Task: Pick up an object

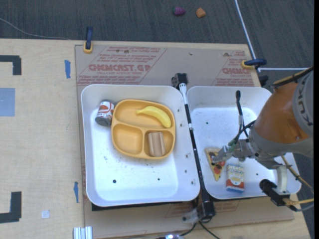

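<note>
Seen from above, two white bins sit side by side; the grey-and-orange arm [286,118] reaches into the right bin [209,103], its gripper [219,158] low over a pizza slice [215,167] near the left wall — likely lined up to grasp it, though its grip cannot be told; a small carton [235,177] lies just beside, crowding that approach; the left bin [134,183] holds a yellow divided plate [124,138] bearing a banana [155,115] and a brown block [156,143] — a can [104,113] beside it.

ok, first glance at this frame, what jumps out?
The yellow divided plate in the left bin, with a banana in its top section and a can lying just outside it. Then the arm's orange band over the right bin, its tool at a pizza slice beside a small carton.
</note>
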Controlling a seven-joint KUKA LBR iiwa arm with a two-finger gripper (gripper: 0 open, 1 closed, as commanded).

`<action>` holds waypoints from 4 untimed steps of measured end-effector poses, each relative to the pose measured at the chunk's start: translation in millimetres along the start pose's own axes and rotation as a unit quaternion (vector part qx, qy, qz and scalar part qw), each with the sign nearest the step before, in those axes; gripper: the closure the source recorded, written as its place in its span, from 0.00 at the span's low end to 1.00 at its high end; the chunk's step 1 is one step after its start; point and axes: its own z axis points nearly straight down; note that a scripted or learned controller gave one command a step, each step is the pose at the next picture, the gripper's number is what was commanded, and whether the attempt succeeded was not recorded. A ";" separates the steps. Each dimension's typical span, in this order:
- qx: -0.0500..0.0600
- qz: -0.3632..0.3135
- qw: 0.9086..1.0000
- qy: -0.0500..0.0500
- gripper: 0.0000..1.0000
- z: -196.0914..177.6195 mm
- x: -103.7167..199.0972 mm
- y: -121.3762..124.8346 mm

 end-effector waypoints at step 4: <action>-0.004 0.000 1.000 -0.002 0.00 -19.8 -0.6 2.8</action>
